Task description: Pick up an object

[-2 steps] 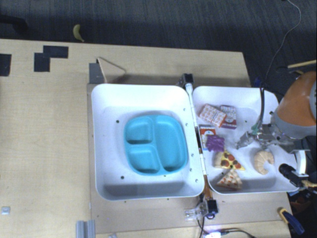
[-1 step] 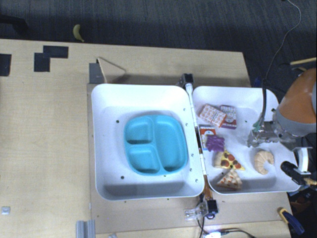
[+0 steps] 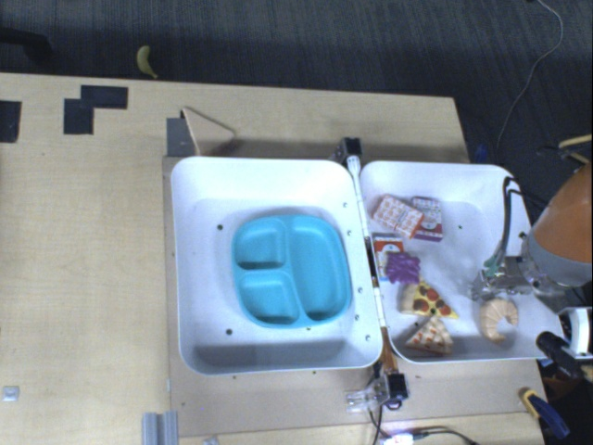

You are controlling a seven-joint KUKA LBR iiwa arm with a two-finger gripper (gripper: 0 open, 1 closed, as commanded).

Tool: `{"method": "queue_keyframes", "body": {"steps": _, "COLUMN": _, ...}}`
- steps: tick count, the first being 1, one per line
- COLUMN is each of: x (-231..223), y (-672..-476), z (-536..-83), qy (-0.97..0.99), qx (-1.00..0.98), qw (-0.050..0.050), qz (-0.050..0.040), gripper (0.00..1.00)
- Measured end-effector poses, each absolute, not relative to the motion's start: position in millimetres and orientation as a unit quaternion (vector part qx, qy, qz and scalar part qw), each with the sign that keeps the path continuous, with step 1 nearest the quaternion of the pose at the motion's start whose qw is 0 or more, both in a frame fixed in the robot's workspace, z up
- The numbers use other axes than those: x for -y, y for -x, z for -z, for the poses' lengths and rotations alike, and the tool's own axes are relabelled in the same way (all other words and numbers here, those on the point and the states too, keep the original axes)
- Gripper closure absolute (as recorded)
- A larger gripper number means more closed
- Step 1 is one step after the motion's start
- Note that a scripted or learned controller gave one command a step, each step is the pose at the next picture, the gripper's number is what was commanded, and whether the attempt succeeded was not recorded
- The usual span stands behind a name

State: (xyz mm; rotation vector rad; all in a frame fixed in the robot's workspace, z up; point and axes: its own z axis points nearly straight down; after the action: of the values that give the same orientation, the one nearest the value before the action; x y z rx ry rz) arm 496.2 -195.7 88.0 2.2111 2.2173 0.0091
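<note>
Sitting at the middle of the left bin (image 3: 199, 248), a blue divided tray (image 3: 290, 269) has the floor to itself, three compartments facing up; it reads as a drop-off place, kept apart from the clutter so that anything carried over has a clean landing. Across the divider, the right bin (image 3: 463, 185) holds the candidates for picking. A patterned red-and-white packet (image 3: 398, 215) lies toward 12 o'clock of that bin, with a second small packet (image 3: 427, 219) touching it on its 3 o'clock side. A purple toy (image 3: 402, 267) sits near the bin's centre-left, two pizza slices (image 3: 427, 300) below it toward 6 o'clock, the lower one close to the front wall. A croissant-like pastry (image 3: 498, 320) lies at about 4 o'clock, and the gripper (image 3: 503, 284) hangs just above it, at the pastry's 12 o'clock, so I judge this to be the thing being tried for. Whether the pincer is spread or closed I cannot tell, and nothing is seen clamped in it; the pastry looks to rest on the bin floor.

Both bins sit on a pale wooden bench (image 3: 83, 276) with dark tape squares (image 3: 93, 108) at its 10 o'clock corner. Beyond lies dark carpet (image 3: 278, 26), bearing a small yellow banana-shaped object (image 3: 146, 61) and a cable (image 3: 547, 35).
</note>
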Motion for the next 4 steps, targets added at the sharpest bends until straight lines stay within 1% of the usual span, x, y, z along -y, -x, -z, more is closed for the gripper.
{"method": "queue_keyframes", "body": {"steps": 1, "x": 206, "y": -558.2, "z": -126, "qy": -0.705, "qx": -0.709, "qw": 0.002, "qz": -0.0015, "gripper": 1.00}}
{"method": "queue_keyframes", "body": {"steps": 2, "x": 206, "y": -557.5, "z": -126, "qy": -0.705, "qx": -0.709, "qw": 0.002, "qz": -0.0010, "gripper": 0.00}}
{"method": "queue_keyframes", "body": {"steps": 3, "x": 185, "y": -506.0, "z": -87, "qy": -0.706, "qx": -0.708, "qw": 0.003, "qz": -0.0018, "gripper": 0.00}}
{"method": "queue_keyframes", "body": {"steps": 4, "x": 185, "y": -508.6, "z": -99, "qy": -0.705, "qx": -0.709, "qw": 0.006, "qz": -0.0036, "gripper": 1.00}}
